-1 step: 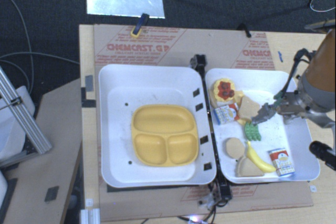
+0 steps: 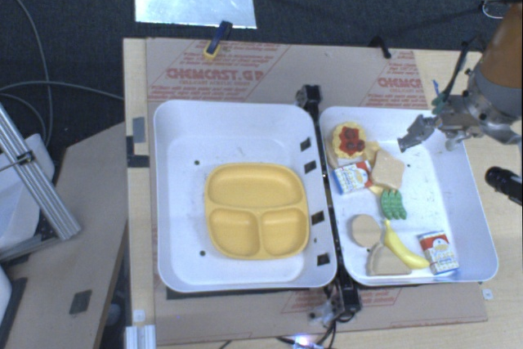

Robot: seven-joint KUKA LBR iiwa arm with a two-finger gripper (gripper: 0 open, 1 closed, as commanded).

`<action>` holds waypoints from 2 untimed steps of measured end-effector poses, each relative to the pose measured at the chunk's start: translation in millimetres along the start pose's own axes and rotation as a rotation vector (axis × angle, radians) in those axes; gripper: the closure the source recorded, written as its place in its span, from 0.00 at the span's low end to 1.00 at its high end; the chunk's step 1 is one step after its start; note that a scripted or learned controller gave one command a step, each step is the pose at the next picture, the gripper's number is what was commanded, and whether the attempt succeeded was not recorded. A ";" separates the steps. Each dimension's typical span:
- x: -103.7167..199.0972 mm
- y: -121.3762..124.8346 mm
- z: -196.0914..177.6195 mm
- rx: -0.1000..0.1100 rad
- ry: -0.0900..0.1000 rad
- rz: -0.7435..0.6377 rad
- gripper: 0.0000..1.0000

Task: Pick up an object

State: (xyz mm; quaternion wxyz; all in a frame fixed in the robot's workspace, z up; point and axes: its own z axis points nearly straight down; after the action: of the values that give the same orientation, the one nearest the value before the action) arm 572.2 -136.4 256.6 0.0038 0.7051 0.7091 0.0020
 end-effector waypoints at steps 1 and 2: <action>-12.8 -41.7 77.1 0.015 0.004 0.007 0.00; 7.6 -11.6 177.1 0.008 0.003 0.000 0.00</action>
State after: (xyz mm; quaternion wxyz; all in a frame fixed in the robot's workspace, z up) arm 562.0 -129.4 79.4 -0.0002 0.7052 0.7090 0.0001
